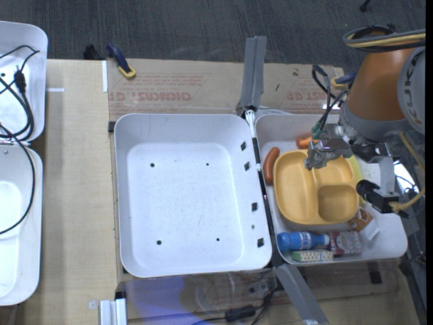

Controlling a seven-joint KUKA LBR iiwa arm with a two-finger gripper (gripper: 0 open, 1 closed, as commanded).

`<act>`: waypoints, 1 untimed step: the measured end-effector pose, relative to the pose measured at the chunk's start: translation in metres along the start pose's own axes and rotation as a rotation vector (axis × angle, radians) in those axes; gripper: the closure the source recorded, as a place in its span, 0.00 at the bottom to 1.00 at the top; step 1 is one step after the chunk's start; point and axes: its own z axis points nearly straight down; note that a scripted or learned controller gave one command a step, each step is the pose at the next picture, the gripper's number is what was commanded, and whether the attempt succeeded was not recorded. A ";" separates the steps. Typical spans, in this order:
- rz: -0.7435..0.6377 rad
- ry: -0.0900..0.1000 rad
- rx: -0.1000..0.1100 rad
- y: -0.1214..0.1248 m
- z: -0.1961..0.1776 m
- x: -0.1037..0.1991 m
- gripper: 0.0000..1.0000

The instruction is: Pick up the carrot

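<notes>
An orange carrot lies at the back of the right bin, just behind the rim of a yellow divided plate. Only its left end shows, because the gripper hides the rest. My gripper hangs low over the plate's back edge, right beside the carrot and slightly in front of it. The grey arm with its orange band comes in from the right above the bin.
An orange-red sausage lies along the right bin's left wall. A blue bottle and small packets sit at the front. The left bin adjoins it. A cable hangs near the wrist.
</notes>
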 end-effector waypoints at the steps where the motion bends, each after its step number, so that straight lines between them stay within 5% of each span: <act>1: 0.001 0.000 0.004 -0.001 0.002 -0.001 0.00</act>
